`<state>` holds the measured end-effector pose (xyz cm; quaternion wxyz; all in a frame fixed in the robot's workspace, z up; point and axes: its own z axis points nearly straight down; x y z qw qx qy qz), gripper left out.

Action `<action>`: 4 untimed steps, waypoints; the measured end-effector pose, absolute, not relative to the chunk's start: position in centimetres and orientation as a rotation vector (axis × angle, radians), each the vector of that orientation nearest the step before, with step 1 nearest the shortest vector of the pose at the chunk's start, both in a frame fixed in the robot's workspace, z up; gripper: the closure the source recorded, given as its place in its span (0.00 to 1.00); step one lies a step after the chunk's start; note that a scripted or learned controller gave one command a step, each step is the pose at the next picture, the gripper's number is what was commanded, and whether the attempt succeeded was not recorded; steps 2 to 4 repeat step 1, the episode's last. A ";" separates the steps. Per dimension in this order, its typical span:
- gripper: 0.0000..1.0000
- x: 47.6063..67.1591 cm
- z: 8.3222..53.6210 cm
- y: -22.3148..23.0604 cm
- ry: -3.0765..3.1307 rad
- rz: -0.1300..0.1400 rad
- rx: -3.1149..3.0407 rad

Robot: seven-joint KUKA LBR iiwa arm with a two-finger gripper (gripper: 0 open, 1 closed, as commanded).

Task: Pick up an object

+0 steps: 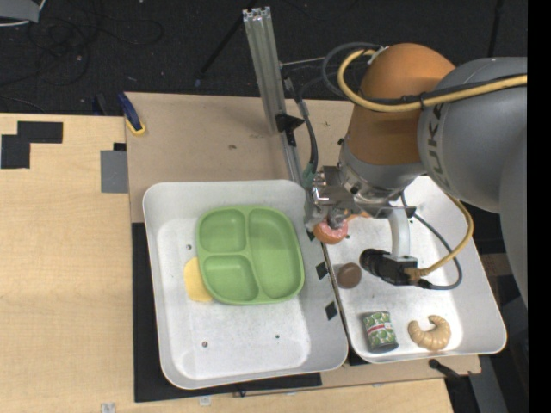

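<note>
My gripper hangs over the left edge of the right bin, close to the rim shared with the left bin. A small pink and orange ring-shaped thing, like a doughnut, sits between its fingers, and the gripper is shut on it. The doughnut seems lifted above the bin floor. A brown round piece lies just below it in the right bin. Nearer the front lie a green can and a tan croissant.
The left bin bears a green divided plate with a yellow piece sticking out from under its left side. A metal post rises behind the bins. The arm's bulk covers the back of the right bin.
</note>
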<state>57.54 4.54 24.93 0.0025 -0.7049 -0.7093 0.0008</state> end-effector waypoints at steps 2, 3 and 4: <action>1.00 56.3 24.7 10.2 -2.224 0.006 -2.212; 1.00 56.3 24.7 10.2 -2.224 0.006 -2.212; 1.00 56.3 24.7 10.2 -2.224 0.006 -2.212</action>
